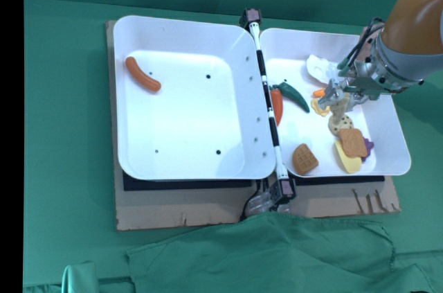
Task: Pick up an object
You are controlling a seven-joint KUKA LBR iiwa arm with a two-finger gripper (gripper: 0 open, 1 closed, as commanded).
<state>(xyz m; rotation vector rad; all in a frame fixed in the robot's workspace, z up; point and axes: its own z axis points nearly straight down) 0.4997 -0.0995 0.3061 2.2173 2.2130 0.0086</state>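
My gripper (pixel 337 107) hangs low over the right bin (pixel 391 120), among the toy food near its middle. Just beneath the fingertips lie a small yellow piece (pixel 320 107) and a round beige cookie (pixel 340 123). A white piece (pixel 320 66) and a bit of orange (pixel 318 93) lie just to the left of the wrist. Further left are a dark green pepper (pixel 295 95) and an orange carrot (pixel 277 104). Nothing shows clearly between the fingers.
Near the right bin's front edge lie a brown waffle (pixel 304 158), a toast slice (pixel 352 142), a yellow piece (pixel 347 161) and a purple piece (pixel 368 145). The left bin (pixel 187 153) holds one sausage (pixel 142 74). A black-and-white divider bar (pixel 266 99) runs between the bins.
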